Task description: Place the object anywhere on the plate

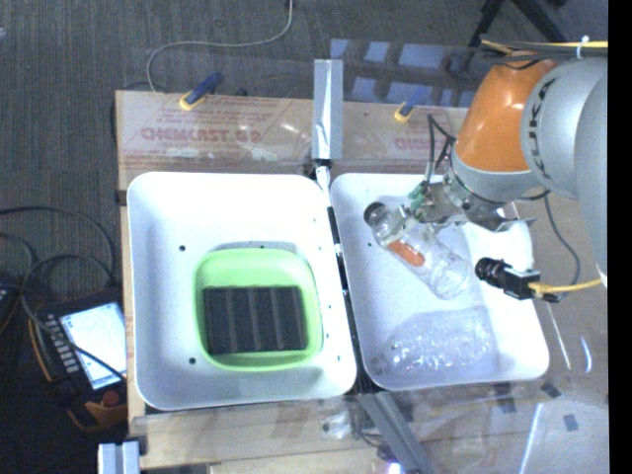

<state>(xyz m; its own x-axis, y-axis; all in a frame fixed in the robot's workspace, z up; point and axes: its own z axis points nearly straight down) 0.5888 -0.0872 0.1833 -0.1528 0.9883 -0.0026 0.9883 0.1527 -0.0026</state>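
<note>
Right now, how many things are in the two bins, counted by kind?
Green plate: 1
Clear plastic bottles: 2, one under the arm, one crumpled at the near edge
Total: 3

Two white bins side by side: left bin (158, 265) bearing a green plate (259, 309); right bin (523, 354) with a clear plastic bottle (420, 250) and crumpled clear plastic (439, 342). Gripper (432, 203) low over the bottle's cap end.
</note>
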